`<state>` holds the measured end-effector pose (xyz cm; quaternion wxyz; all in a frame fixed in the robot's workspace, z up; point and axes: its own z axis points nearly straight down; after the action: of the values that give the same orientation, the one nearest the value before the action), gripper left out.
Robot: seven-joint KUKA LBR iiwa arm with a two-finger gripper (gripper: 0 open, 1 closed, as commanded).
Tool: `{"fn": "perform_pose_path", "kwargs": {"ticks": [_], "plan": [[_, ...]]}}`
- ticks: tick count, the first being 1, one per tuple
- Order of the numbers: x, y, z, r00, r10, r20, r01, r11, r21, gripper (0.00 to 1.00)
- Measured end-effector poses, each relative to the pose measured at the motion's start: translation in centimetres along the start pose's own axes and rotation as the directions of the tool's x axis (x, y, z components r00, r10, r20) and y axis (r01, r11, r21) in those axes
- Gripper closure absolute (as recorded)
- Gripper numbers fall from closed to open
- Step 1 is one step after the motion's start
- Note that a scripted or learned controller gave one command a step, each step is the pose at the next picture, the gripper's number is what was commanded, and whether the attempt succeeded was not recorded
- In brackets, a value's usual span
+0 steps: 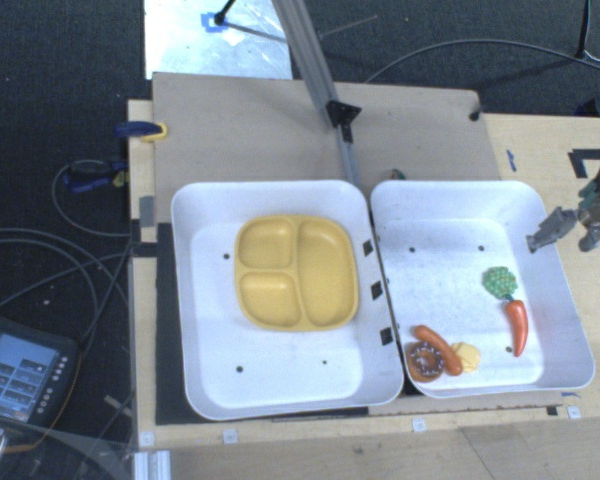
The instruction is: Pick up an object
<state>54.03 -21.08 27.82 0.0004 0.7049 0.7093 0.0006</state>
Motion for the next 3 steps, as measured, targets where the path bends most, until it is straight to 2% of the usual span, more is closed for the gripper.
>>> {"fn": "perform_pose_path", "kwargs": {"ticks": [1,3], "plan": [[0.0,0.0,0.0,1.000,0.000,0.000,0.000,1.000,0.000,0.00],[0.8,0.6,8.8,1.000,0.005,-0.001,-0.005,1.000,0.004,0.00]]}}
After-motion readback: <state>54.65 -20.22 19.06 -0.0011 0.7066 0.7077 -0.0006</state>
